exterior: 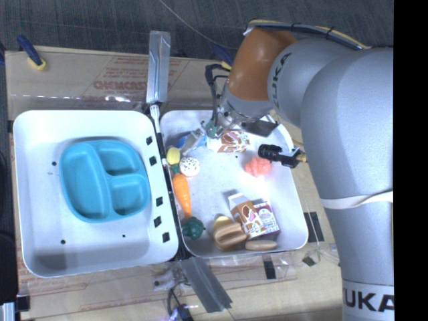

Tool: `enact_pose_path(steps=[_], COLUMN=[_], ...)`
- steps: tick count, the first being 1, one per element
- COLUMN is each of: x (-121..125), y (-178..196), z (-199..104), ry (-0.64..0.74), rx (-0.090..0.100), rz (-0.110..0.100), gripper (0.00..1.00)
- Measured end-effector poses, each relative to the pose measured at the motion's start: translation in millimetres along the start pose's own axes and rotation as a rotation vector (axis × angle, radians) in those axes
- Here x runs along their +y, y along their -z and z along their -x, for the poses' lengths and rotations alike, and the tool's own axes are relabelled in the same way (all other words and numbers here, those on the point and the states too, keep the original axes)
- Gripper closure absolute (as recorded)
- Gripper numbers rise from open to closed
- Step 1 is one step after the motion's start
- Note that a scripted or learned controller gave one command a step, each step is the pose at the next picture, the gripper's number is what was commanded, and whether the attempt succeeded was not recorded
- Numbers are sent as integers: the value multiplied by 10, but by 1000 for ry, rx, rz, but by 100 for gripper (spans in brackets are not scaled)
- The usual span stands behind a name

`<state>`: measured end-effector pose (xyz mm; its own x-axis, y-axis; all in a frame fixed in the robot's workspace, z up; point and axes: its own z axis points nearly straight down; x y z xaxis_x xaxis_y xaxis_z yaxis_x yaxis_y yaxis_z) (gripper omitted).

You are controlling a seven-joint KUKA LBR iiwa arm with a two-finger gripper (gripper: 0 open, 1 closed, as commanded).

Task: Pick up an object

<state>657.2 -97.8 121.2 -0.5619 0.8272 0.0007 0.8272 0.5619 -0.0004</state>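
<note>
My gripper (212,130) is low over the far end of the right bin (291,199), under the orange band of the arm. A white and brown printed packet (232,141) lies just to its right, touching or nearly touching it. A small bluish-grey item (189,141) lies just to its left. Further down the bin are a pink lump (257,166), a white speckled ball (190,166), a yellow piece (173,156) and an orange carrot (182,192). I see nothing held clear of the bin floor.
At the right bin's near end lie a printed carton (256,218), a hot dog bun (229,233) and a green piece (194,229). The left bin (33,179) holds a blue divided tray (105,179). The big grey arm covers the bench's right side.
</note>
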Motion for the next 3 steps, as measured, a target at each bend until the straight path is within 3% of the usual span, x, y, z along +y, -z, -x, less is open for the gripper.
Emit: enact_pose_path(steps=[1, 2, 3], x=[81, -69, -60], y=[754, -18, 98], z=[-99, 115, 124], ry=[-68, 178, 183], rx=[-6, -2, -6], rz=[5, 2, 3], gripper=[0, 0, 100])
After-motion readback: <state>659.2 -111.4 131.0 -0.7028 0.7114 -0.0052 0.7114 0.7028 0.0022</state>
